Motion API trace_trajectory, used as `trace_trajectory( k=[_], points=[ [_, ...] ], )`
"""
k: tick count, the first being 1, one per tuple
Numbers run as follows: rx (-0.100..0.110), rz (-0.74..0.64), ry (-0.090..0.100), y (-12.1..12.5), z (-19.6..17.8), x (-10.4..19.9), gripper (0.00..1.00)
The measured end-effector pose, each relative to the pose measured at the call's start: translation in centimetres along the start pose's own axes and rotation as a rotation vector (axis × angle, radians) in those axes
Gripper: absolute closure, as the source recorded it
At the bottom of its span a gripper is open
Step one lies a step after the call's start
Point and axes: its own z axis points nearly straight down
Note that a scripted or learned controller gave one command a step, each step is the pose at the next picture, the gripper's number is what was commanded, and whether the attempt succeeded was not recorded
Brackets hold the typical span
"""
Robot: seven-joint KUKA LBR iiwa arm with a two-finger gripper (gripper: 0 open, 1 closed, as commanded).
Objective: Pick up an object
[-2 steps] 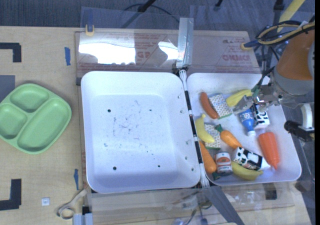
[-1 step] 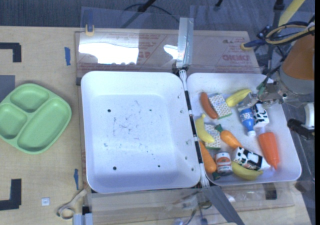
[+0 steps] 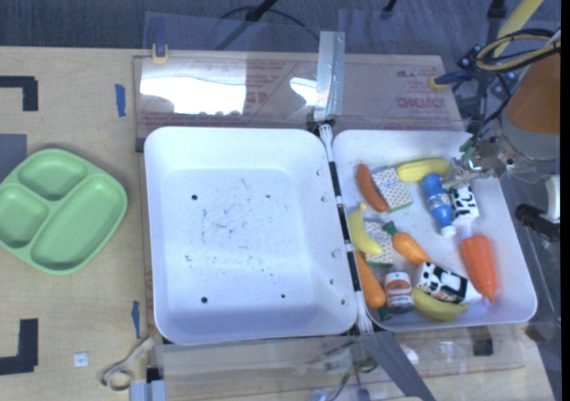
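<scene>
Legible text: none that I can read with confidence.

Beyond my gripper [image 3: 472, 163], on the clear panel [image 3: 392, 87] standing behind the bins, there is red printing in two patches. It appears reversed, and I cannot make out the letters. A similar faint red line runs across the panel further to the far side from me, also unreadable.

Just beside my gripper, a small black-and-white patterned carton [image 3: 464, 203] carries markings that may be print or only a pattern; I cannot tell which. A second black-and-white item [image 3: 443, 282] nearer the front wall of the bin is equally illegible. The small jar [image 3: 398, 289] has a label, too small to read.
</scene>
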Motion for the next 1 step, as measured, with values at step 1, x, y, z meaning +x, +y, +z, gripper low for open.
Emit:
trace_trajectory(
  k=[1],
  points=[
    [0.047,-0.046,-0.001,3.13,-6.55,2.99,1.0]
  ],
)
